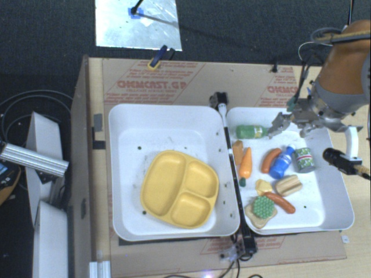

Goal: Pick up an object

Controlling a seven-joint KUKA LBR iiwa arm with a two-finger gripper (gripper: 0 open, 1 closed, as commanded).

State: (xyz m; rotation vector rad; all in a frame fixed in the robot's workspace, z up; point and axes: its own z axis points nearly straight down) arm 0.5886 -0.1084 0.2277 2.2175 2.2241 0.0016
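A robotics lab: two white bins [174, 117] sit on a cardboard-covered surface [174, 80] over dark carpet [46, 28], with loose black cables [23, 106] left of the bins and a foil sheet [138, 16] beyond them.

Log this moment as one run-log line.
phase: approach | gripper: above right white bin, by green plastic bottle | nothing seen held | left white bin: yellow divided plastic tray
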